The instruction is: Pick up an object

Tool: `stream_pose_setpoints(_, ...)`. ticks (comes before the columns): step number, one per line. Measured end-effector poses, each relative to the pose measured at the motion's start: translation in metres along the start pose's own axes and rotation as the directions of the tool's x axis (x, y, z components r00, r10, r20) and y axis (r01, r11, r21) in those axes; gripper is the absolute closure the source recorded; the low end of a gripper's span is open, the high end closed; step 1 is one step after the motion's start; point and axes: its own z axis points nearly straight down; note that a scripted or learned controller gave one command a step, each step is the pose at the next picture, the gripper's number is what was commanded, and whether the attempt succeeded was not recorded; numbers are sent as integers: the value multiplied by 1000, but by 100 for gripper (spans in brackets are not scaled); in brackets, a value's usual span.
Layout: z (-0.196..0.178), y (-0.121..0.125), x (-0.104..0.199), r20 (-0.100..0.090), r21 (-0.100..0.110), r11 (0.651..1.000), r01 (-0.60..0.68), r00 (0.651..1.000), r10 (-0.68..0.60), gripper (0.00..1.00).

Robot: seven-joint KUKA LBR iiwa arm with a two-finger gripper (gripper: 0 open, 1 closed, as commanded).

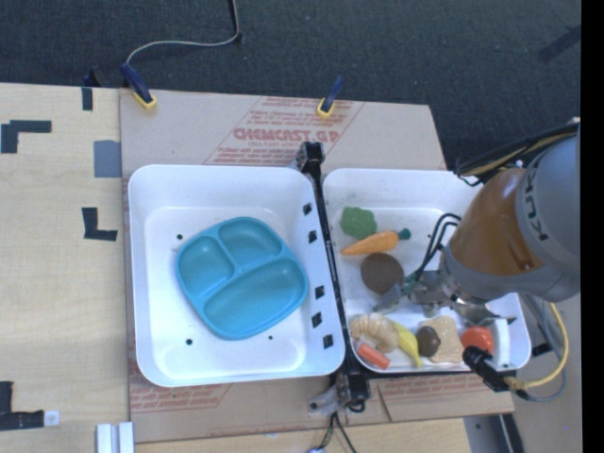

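Here we see two white bins side by side on the bench: the left bin (142,253) and the right bin (377,179). The left bin holds one blue divided plate (243,276) with three compartments, lying flat near the middle of the bin.

The right bin holds the toy foods. We count one carrot (371,243), lying with its long axis left to right, the orange tip pointing left and the green stem end pointing right. Just beyond it, on the far side, sits one green leafy piece (358,221). Just near of the carrot lies one round brown piece (381,272). Along the near wall we count one pale shrimp-like piece (374,327), one small red-orange piece (374,355) below it, one yellow banana (408,343) with its long axis running from far-left to near-right, one beige piece with a dark brown spot (436,340), and one red piece (478,336) at the right.

The arm (514,225) reaches in from the right over the right bin, its orange band above the wrist. The gripper (404,293) hangs low just right of the round brown piece and far of the banana. We cannot tell how the jaws stand, and we see nothing held between them.
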Motion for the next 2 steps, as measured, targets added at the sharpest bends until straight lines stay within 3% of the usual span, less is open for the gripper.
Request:
stream_pose_setpoints(1, 0, 11, 32, 0, -3, 1000, 3, 1000, -3, 0)
stream_pose_setpoints(2, -162, 28, 51, -1, 1, 1000, 3, 1000, -3, 0)
